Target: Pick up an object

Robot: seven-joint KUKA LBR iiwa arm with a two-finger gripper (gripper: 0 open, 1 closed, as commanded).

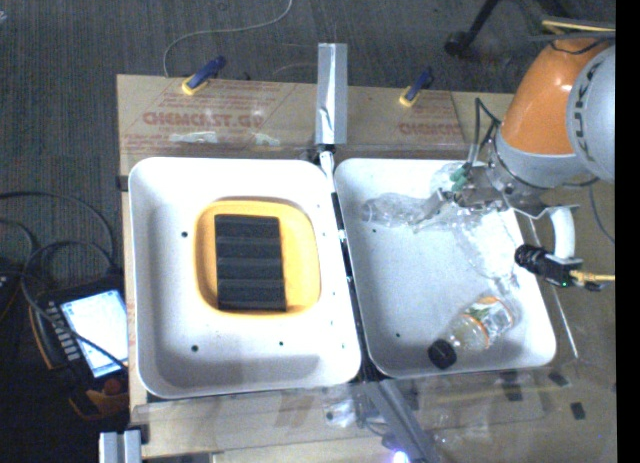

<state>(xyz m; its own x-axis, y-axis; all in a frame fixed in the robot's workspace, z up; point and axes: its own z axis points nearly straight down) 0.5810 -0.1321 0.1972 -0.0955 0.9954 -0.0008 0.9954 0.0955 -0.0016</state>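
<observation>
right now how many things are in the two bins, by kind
Yellow sponge with a black ridged top, left bin: 1
Clear plastic bottles, right bin: 2, one black-capped, one crumpled
Total: 3

Yellow sponge (258,259) left bin (160,281); clear bottle (478,325) right bin (400,346).
</observation>
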